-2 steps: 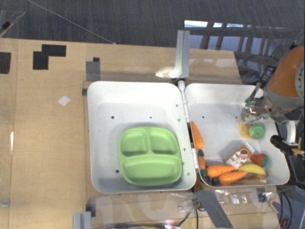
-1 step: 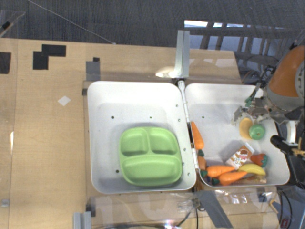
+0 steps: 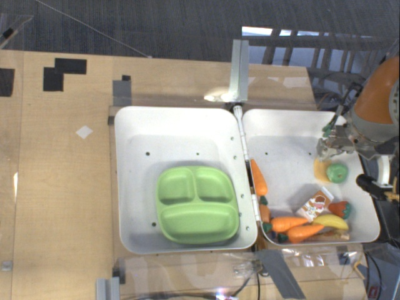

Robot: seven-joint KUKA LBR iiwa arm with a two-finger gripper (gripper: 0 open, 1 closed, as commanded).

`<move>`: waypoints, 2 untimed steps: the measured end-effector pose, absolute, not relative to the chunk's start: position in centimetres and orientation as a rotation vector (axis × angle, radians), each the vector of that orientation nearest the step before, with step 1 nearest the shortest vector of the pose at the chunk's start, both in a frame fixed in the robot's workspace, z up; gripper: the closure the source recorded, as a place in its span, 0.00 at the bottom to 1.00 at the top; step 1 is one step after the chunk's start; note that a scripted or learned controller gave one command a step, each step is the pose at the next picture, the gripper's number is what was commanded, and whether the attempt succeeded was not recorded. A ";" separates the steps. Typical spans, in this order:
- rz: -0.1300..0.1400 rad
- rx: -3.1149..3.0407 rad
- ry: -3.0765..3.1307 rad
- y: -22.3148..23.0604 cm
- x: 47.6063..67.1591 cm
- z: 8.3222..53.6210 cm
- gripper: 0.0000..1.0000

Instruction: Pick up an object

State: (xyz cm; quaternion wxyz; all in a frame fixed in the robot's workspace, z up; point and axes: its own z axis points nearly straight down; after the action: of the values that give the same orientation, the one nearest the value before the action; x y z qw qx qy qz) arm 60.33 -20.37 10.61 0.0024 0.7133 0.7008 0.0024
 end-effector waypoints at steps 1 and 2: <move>0.004 2.296 2.140 -16.8 64.3 18.4 1.00; 0.003 2.296 2.140 -16.8 64.3 18.4 0.00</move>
State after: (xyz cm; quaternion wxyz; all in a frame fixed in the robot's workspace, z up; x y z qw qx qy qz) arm 64.27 -16.81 18.36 0.0013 0.7314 0.6819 0.0008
